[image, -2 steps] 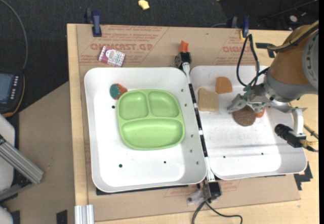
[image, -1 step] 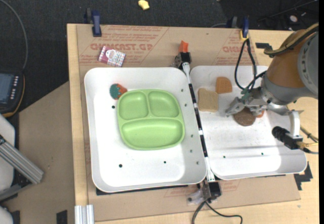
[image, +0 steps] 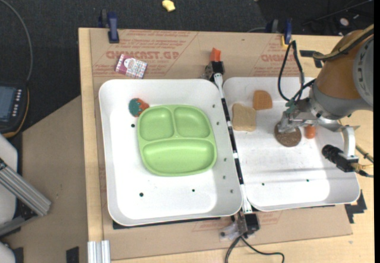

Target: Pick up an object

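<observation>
Brown disc [image: 288, 137] in the right bin [image: 297, 187] looks to be what the arm is after; it lies on the bin floor, a little toward three o'clock of the bin's middle. From where I stand the gripper [image: 292, 120] is right down over it, touching or nearly so, though I cannot tell whether it has closed. Nothing is lifted, so the pick seems barely begun: gripping and raising remain. A tan block [image: 244, 117] and an orange piece [image: 262, 100] sit toward ten o'clock of the disc. A small red bit [image: 309, 132] lies just beside it at three o'clock.
</observation>
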Available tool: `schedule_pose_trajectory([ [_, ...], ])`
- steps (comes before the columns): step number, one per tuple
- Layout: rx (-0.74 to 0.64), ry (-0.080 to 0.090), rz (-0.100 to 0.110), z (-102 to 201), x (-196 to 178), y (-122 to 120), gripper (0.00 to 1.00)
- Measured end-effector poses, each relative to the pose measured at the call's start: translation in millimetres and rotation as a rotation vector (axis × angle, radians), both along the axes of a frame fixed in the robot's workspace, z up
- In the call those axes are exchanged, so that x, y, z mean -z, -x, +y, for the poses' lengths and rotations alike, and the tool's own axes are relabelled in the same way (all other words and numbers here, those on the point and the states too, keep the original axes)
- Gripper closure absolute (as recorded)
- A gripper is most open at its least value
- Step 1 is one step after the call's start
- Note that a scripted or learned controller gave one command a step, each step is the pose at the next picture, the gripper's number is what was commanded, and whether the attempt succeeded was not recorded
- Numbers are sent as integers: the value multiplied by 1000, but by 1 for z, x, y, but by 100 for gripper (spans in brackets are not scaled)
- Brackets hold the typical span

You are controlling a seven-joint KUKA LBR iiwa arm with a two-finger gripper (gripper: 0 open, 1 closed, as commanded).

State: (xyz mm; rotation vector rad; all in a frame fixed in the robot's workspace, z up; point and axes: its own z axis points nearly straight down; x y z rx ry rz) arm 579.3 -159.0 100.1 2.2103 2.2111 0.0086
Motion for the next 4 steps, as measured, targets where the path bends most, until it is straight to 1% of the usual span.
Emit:
schedule_pose_trajectory([
  [1,0,0,2,0,1,1,0],
  [2,0,1,-1,0,-10,0,100],
  [3,0,1,0,0,-9,0,0],
  [4,0,-6,11,-2,13,1,0],
])
